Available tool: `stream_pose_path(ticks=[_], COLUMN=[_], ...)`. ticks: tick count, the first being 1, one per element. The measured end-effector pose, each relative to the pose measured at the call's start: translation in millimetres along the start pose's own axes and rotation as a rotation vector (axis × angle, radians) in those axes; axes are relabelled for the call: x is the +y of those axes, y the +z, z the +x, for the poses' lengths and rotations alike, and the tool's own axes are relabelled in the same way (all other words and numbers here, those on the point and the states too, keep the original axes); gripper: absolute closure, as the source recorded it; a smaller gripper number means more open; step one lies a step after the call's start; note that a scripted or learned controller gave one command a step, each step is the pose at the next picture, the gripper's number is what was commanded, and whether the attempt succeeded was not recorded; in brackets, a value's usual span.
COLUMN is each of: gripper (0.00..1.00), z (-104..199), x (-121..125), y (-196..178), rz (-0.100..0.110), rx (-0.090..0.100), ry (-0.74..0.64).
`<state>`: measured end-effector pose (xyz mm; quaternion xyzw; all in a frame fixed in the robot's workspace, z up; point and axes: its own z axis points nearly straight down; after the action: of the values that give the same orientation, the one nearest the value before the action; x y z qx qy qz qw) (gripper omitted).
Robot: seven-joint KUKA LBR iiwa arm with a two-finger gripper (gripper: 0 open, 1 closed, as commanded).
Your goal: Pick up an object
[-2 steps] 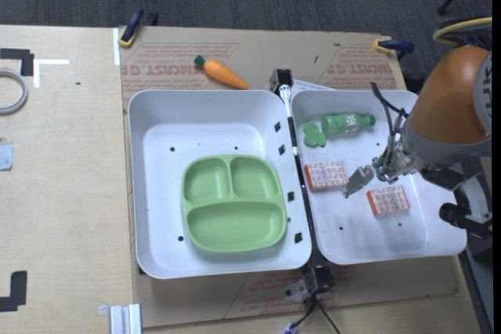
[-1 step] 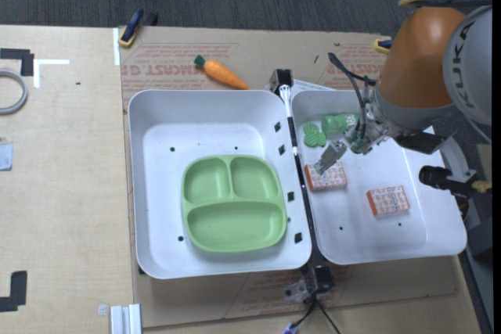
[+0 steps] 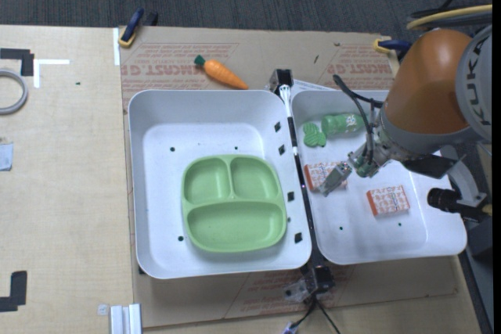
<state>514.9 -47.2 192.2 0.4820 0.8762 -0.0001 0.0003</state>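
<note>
My gripper (image 3: 338,178) hangs low in the right bin (image 3: 438,238), near its left wall, with the arm's orange band above it. It sits right at the right edge of a red and white packet (image 3: 315,175) lying flat on the bin floor. I see nothing lifted off the floor. A second red and white packet (image 3: 388,201) lies to the gripper's right. A green bottle-like object (image 3: 341,123) and a small green lump (image 3: 315,136) lie at the back of the same bin.
The left bin (image 3: 156,168) holds a green divided plate (image 3: 233,203). A toy carrot (image 3: 221,73) lies on the cardboard behind the bins. A blue clamp (image 3: 131,26) sits at the cardboard's far left corner. Cables run past the arm.
</note>
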Motion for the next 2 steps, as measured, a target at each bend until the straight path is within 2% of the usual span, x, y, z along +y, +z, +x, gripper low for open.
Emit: stream_pose_path(ticks=[1, 2], gripper=[0.0, 0.0], z=[-71, -33], x=[36, -49], y=[0, 44], rz=[-0.001, 0.0], rx=[-0.001, 0.0], ry=[0.009, 0.104])
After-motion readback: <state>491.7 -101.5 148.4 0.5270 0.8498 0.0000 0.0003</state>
